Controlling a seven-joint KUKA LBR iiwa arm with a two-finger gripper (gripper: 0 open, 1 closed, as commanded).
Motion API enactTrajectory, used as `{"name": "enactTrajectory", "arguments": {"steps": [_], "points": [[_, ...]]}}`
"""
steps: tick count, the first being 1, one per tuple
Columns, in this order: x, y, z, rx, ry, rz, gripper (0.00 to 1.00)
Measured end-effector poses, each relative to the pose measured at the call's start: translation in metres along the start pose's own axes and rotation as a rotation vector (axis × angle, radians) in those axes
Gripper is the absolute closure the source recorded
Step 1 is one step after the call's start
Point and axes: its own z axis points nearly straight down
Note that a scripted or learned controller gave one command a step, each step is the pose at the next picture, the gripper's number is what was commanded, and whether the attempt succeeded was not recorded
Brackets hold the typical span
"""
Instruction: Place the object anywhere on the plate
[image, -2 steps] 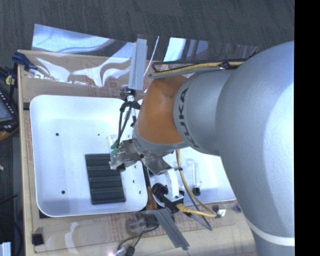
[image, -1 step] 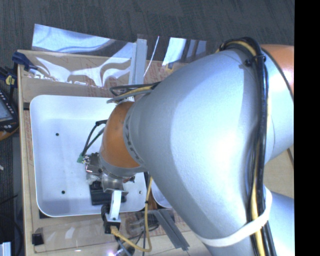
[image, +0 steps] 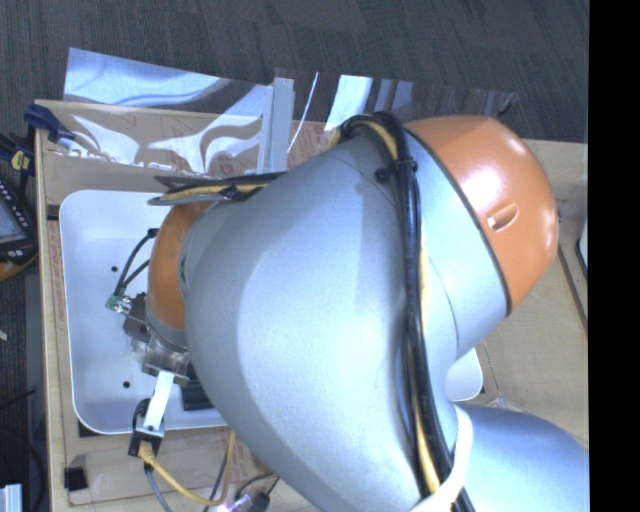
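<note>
The big grey arm (image: 340, 320) leans over the left white bin (image: 85, 300) and hides most of it. Its wrist end (image: 160, 350) hangs low inside that bin. I cannot tell where the object lies, how it points, or the gripper's state.

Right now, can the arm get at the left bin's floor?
Probably yes. The arm already reaches over the left bin, its wrist low above the white floor. The arm's own bulk hides much of the bin, so obstacles there can't be judged.
</note>
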Motion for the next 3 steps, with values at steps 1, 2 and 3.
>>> {"name": "enactTrajectory", "arguments": {"steps": [1, 2, 3], "points": [[-0.047, 0.014, -0.006, 0.002, 0.008, 0.183, 1.00], [-0.091, 0.035, -0.099, 0.001, -0.001, -0.070, 1.00], [-0.022, -0.003, -0.075, 0.003, -0.004, -0.006, 1.00]]}}
